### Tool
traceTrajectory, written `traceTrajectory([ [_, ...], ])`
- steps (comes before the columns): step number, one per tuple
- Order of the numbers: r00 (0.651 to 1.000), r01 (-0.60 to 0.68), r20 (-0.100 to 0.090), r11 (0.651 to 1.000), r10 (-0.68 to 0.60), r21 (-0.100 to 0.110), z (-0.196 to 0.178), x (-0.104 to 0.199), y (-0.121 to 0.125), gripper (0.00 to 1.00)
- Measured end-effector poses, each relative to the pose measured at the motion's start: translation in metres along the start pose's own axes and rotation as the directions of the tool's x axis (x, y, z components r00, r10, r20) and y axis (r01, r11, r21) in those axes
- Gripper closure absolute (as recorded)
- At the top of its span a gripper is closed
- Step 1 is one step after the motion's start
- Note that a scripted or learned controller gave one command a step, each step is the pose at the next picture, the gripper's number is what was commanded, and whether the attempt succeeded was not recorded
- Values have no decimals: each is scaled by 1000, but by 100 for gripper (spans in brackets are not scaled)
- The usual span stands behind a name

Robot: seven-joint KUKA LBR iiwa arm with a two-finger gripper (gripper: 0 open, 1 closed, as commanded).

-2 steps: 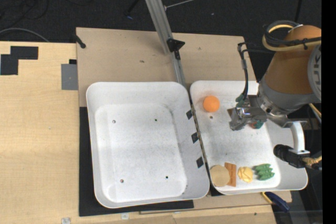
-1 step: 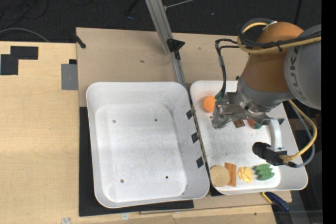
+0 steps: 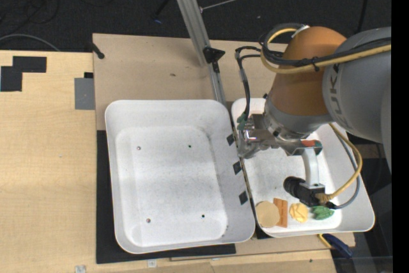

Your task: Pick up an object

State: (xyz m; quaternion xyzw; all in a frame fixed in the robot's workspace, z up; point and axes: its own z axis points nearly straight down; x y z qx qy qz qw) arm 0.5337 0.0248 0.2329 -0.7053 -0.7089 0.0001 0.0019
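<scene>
Overhead, arm above the right bin [image 3: 358, 217].
Gripper [image 3: 246, 140] grip state: cannot tell; small objects [image 3: 291, 211] lie below-right of it.

We see a bulky grey arm [image 3: 361, 83] at the frame's right, a rounded orange band [image 3: 307, 70] above its wrist, black and yellow cables [image 3: 281, 51] looping over it, a metallic gripper [image 3: 248, 136] mount below.

One fixed camera looks down on me from above the surface [image 3: 45, 137], tilted rather than straight overhead, facing toward twelve o'clock. It stands far enough back to take in both white bins: the left bin [image 3: 169, 172] at centre, the right bin [image 3: 358, 214] toward four o'clock. My arm [image 3: 332, 83] enters from three o'clock.
</scene>
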Motion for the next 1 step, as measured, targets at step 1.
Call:
traceTrajectory([
  [1,1000,-1,1,1000,1,0,3,43,5,100],
])
